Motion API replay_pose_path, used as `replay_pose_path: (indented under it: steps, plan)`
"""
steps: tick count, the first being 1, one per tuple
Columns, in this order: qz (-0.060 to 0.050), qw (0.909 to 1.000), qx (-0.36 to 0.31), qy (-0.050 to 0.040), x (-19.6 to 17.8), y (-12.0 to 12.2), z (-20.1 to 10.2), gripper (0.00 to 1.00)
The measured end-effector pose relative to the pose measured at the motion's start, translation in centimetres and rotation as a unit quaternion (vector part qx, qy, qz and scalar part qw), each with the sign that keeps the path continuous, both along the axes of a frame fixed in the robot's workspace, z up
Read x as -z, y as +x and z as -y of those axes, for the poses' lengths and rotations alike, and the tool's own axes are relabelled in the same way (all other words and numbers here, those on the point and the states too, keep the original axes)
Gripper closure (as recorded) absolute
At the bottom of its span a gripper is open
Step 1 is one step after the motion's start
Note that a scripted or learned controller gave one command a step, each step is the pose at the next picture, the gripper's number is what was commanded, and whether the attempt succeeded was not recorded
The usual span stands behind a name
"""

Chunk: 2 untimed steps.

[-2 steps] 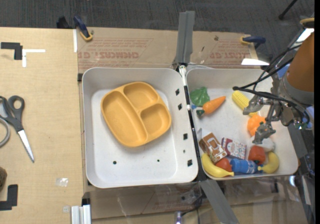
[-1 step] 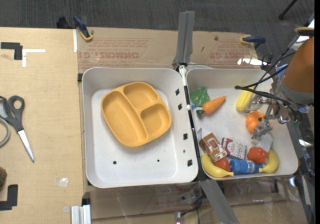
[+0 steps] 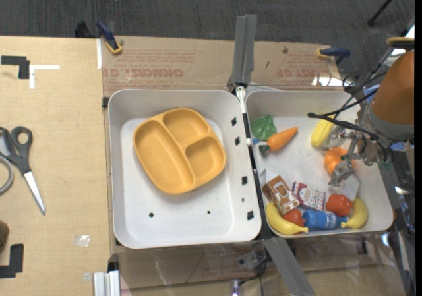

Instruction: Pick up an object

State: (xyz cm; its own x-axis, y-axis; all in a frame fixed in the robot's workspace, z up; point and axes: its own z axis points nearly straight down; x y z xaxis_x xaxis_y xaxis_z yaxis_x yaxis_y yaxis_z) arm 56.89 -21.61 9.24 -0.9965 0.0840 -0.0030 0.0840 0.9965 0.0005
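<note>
Divided plate (image 3: 179,149) in left bin (image 3: 119,176); toy foods in right bin (image 3: 297,107).

Hand (image 3: 344,171) low, arm from right

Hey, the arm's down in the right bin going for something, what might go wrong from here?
The gripper sits low beside an orange object, with the corn and tomato close by, so it may nudge neighbours or close on nothing. The toys along the front wall, like the banana, lie packed together, so a pick there may drag several.
</note>
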Motion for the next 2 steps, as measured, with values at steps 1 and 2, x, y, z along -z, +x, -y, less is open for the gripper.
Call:
replay_pose_path:
  steps: [1,2]
  plan:
    - [0.0,0.9991,0.043,0.0003,0.0,-1.64,-0.99,0.0]
    - [0.002,0.9992,0.041,0.0002,-0.94,-1.47,-1.17,1.0]
